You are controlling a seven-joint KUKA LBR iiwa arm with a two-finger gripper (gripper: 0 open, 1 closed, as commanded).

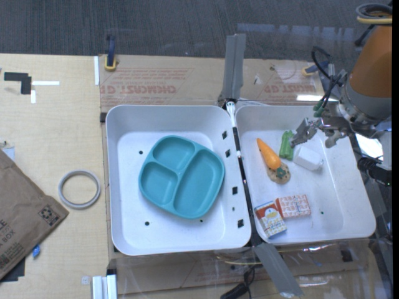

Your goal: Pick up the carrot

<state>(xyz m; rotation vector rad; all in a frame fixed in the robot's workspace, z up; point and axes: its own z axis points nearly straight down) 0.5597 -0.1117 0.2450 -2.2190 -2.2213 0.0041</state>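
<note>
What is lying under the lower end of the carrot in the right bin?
The carrot lies slanted, its lower end on a small round brownish, speckled object. The part beneath the carrot is covered, so what this object is cannot be told. Elsewhere the carrot rests on the right bin floor.

The gripper (318,131) hangs over the far part of the right bin (349,226), its two fingers spread apart with nothing between them. Just under it and a little nearer me lies a white block (308,159). Just to its left stands a green piece (286,145), and further left the carrot (269,154) lies aslant, its lower end touching a small round brownish thing (280,174). Well below the gripper sit two small packets (282,212) side by side. Far to its left, the other bin (118,185) holds a teal divided plate (181,176). A ring of tape (80,188) lies on the bench beyond that.
</note>
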